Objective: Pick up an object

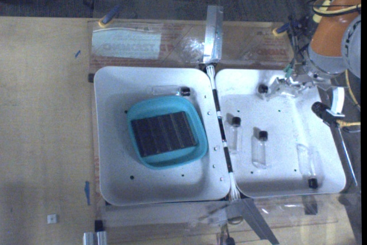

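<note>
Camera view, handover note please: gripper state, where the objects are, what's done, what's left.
Gripper: at the upper right corner of the right bin, low over the bin floor; nothing visible between its fingers, and open or shut can't be judged.
Objects: right bin has four clear vials with dark caps, one by the gripper, one near the divider, one mid-bin, one at the lower right. Left bin holds a teal tray and another vial at its top edge.
Done: no pick evident.
Left: grasp and lift one object.
</note>
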`<move>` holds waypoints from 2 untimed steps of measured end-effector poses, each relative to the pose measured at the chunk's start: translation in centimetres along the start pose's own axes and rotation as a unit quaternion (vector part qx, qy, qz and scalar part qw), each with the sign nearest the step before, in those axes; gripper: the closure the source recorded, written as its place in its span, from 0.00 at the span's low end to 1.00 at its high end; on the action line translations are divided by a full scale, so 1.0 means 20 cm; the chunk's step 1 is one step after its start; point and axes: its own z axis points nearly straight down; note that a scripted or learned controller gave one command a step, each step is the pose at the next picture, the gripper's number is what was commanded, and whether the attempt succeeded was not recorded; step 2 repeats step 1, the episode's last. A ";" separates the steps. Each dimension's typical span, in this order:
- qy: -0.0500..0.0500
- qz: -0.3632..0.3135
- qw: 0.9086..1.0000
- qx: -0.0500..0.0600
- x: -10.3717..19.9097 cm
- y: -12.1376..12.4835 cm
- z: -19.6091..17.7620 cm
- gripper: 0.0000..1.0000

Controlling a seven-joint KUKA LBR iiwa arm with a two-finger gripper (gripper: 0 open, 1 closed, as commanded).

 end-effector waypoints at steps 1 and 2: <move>-0.004 0.035 0.999 -0.006 0.21 0.02 -0.59 1.00; -0.004 0.035 0.999 -0.006 0.21 0.02 -0.59 1.00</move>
